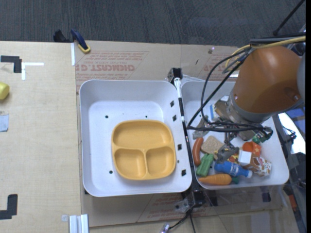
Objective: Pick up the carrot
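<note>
The tapered orange plastic carrot (215,179) lies along the right white bin's (278,178) near wall, beside a blue bottle (232,169). The gripper (226,153) hovers above; its grip state: cannot tell. It should descend squarely across the carrot's middle, clear of the bottle.

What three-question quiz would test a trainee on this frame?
1. Which bin holds the carrot: left or right?
2. True or false: the yellow tray lies in the same bin as the carrot.
3. Nearest the carrot: (a) blue bottle, (b) yellow tray, (c) yellow object on the bench.

Key: 1 right bin, near its front wall. 2 false; it lies in the left bin. 3 a.
</note>
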Tool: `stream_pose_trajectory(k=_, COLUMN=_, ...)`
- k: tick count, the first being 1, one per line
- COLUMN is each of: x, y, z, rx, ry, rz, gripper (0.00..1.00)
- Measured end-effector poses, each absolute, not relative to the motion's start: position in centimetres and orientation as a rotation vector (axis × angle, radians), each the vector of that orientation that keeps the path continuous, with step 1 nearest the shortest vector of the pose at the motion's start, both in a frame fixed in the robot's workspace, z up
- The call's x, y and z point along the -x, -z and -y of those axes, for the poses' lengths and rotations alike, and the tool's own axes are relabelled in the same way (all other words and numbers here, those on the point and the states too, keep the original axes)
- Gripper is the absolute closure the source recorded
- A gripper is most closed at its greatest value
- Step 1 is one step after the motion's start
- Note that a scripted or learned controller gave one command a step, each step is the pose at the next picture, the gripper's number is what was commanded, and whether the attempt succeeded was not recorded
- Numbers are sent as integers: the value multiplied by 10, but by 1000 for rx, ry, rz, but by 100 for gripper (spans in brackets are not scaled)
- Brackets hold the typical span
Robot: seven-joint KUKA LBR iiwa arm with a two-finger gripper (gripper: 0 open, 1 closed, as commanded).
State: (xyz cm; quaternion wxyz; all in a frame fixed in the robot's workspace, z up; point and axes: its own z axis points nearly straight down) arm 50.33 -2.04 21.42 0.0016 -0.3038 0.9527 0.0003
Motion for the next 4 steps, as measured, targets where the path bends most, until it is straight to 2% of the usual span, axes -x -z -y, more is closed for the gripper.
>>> stream_pose_trajectory(k=1, x=-536, y=-192, z=-36, rx=1013, ry=-1, rz=-2967, gripper=0)
stream_pose_trajectory(k=2, x=-556, y=-106, z=-128, rx=801, ry=-3, rz=-3037, gripper=0)
stream_pose_trajectory(k=3, x=-556, y=-113, z=-127, rx=801, ry=0, rz=-3038, gripper=100)
stream_pose_trajectory(k=4, x=-520, y=-173, z=-115, rx=-150, ry=1, rz=-3135, gripper=100)
